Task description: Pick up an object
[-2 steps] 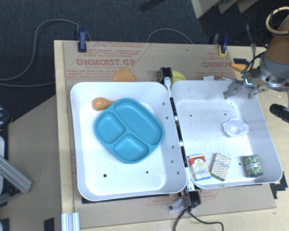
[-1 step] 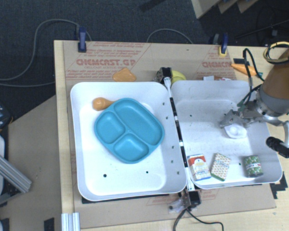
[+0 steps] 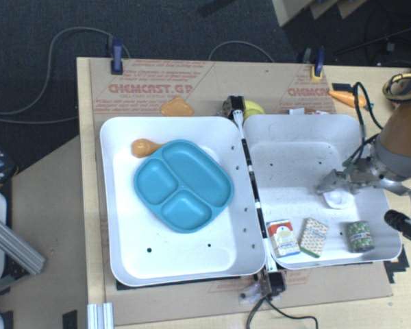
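My gripper hangs low over the right side of the right bin, reaching in from the right edge. Right beneath it lies a small white object, and I cannot see whether they touch. Along the front of that bin lie a red-and-white carton, a patterned small box and a green speckled can. In the left bin sits a blue divided plate, with an orange drumstick-shaped toy at its far left corner.
Behind the bins on the bench lie an orange lump, a yellow object and an orange carrot-like piece. Blue clamps grip the back edge. The ridge between the bins runs front to back.
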`<state>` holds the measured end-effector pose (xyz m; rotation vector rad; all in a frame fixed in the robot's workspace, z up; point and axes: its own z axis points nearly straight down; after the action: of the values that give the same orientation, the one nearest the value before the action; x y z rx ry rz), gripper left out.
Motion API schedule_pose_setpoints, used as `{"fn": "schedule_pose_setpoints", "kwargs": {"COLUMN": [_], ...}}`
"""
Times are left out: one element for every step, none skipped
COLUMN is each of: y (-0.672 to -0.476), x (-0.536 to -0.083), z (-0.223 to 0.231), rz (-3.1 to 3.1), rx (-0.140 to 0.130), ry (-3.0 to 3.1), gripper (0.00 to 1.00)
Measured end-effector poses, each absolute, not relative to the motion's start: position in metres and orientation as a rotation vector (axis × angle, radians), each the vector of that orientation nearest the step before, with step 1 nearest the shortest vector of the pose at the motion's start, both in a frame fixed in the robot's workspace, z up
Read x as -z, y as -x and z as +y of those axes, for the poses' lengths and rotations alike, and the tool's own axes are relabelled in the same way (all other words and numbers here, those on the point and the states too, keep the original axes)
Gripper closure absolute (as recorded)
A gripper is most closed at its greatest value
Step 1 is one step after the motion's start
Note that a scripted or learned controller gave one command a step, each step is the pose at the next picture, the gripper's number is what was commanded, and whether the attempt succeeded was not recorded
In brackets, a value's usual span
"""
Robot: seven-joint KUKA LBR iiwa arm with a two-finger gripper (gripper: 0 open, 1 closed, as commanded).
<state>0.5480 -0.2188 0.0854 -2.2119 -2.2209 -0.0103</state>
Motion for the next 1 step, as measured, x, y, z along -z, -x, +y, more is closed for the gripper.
{"fn": "schedule_pose_setpoints", "kwargs": {"y": [-0.4954], "x": [-0.0849], "z": [-0.2201], "rz": [-2.219], "rx": [0.007], "ry": [2.214], "gripper": [0.00]}}
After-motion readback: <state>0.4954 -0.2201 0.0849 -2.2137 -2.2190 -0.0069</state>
